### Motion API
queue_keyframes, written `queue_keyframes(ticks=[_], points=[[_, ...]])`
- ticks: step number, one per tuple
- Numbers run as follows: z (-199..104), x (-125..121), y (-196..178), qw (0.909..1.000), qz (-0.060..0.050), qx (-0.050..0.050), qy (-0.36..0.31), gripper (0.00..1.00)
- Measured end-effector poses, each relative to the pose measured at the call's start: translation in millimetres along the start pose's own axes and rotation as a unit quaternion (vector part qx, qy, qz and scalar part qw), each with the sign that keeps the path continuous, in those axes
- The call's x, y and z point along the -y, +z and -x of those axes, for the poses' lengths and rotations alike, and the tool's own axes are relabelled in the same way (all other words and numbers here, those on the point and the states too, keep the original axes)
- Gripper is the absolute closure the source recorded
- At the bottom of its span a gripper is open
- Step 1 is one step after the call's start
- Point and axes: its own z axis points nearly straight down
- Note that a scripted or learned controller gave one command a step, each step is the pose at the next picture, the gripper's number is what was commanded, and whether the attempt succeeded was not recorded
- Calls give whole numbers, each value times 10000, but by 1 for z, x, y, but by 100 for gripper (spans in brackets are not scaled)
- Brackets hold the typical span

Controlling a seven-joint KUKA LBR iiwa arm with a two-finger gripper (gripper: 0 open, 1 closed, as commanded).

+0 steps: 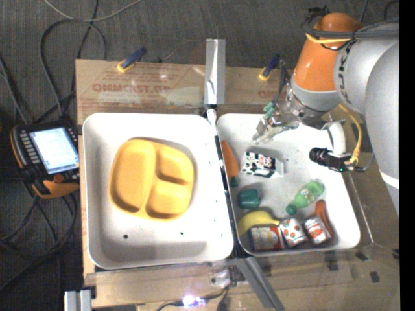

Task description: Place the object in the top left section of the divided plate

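A yellow divided plate lies in the left bin, with one long section on its left and two smaller ones on its right; all of them are bare. My gripper hangs over the far left part of the right bin, just above and beyond a black-and-white box. Nothing shows in the gripper. An orange carrot lies along that bin's left wall. A dark green object, a green bottle and a yellow banana lie nearer the front.
Three small cans stand in a row at the front of the right bin. A metal post rises behind the wall between the bins. A handheld screen sits left of the bench. White floor surrounds the plate.
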Motion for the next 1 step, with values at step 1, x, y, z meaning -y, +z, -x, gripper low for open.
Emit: queue_keyframes(ticks=[1], points=[[-69, 47, 1, 10000, -6, -9, -35, 100]])
